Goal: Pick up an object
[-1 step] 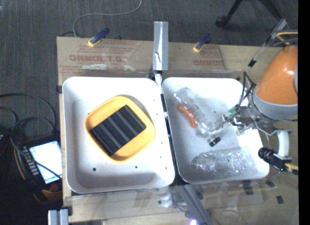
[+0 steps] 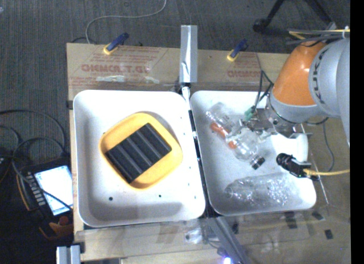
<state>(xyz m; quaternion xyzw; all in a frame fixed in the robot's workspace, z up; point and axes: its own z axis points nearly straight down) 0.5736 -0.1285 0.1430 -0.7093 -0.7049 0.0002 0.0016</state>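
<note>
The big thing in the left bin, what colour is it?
Yellow with a black ribbed middle, seen in the camera view.

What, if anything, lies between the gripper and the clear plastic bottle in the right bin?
Nothing visible does. The gripper is low in the right bin, right beside the clear plastic bottle. The crumpled clear wrapper lies nearer the front rim, off that path.

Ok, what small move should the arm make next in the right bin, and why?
Probably a short descent with a nudge left: the gripper sits at the right edge of the clear plastic bottle in the right bin, and nothing visibly sits between its fingers.
</note>
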